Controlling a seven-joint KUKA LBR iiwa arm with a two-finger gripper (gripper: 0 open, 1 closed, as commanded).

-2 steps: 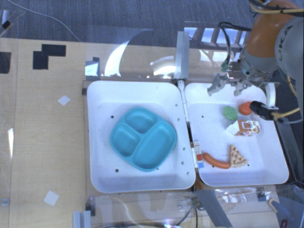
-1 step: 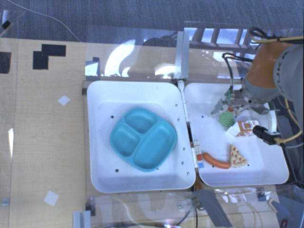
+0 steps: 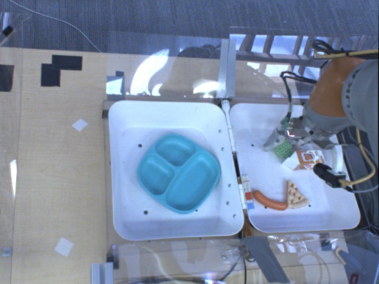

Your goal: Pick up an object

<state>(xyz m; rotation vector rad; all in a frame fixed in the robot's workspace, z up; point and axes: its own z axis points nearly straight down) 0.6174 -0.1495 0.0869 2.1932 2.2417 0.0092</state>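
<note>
Pincer (image 3: pixel 285 139) sits low over the green toy (image 3: pixel 284 149) in my right bin (image 3: pixel 260 117), lined up to grab; can't tell its state.

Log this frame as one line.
arm: over right white bin | end effector: at green textured object | hot dog, pizza slice: untouched | blue divided plate: left bin

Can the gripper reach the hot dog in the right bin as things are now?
Probably yes. The hot dog lies uncovered on the right bin's floor, with a pizza slice beside it, and the gripper hangs over the same bin with nothing between them.
</note>
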